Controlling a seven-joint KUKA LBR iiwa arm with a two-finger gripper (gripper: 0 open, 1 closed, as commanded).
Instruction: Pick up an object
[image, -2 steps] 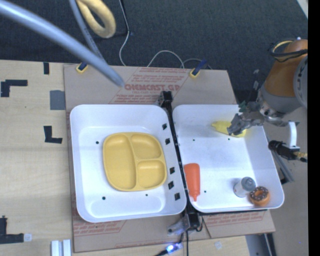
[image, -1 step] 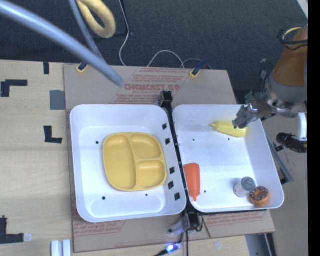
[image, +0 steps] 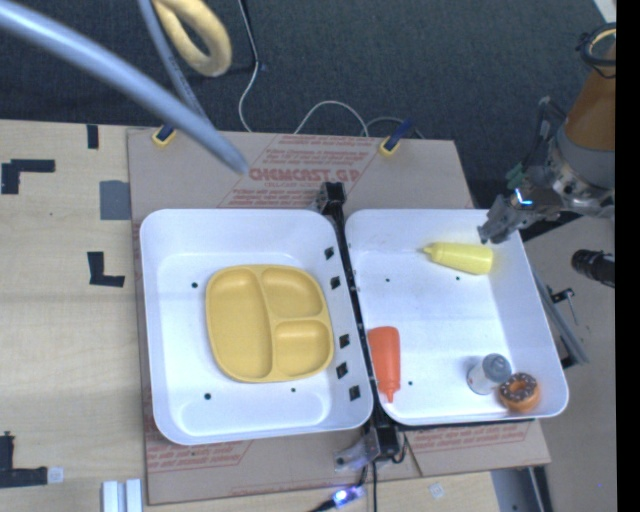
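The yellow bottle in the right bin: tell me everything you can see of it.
The yellow bottle looks like a plastic mustard squeeze bottle, lying on its side with its pointed nozzle toward the left bin. It rests on the right bin floor near the far wall, apart from the other items. The gripper is just beside its base end.

A robotics lab test bench, seen from above — two shallow white bins (image: 150, 300) sit side by side on a printed cardboard sheet (image: 300, 170) clamped at its corners, over a pale wooden benchtop (image: 60, 330) marked with black tape. A grey robot arm (image: 590, 130) with an orange band reaches in from the right, cables (image: 300, 115) trail behind — and the bins hold toy props, including a yellow divided plate (image: 268, 322).
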